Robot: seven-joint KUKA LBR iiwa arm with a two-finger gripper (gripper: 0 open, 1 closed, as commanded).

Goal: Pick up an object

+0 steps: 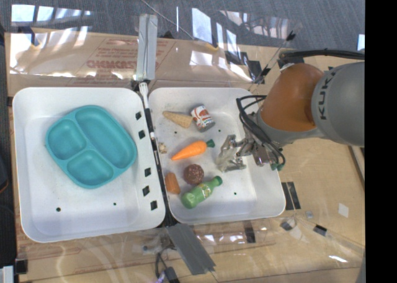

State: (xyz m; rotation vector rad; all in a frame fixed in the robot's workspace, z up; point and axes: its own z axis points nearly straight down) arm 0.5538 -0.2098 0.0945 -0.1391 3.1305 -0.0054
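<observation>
In the right bin (263,198) lie an orange carrot (189,150), a tan ice-cream cone (177,118), a small red and white can (202,117), a brown ball (193,174), a green bottle (200,193) and a small orange piece (172,183). My gripper (227,154) hangs low over the right part of that bin, just right of the carrot's green tip. Its metal fingers (225,146) stand apart with nothing between them.
The left bin (37,213) holds a teal divided plate (90,145). A black clip strip (146,161) runs along the seam between the bins. The grey arm with its orange band (291,98) covers the right bin's far right corner.
</observation>
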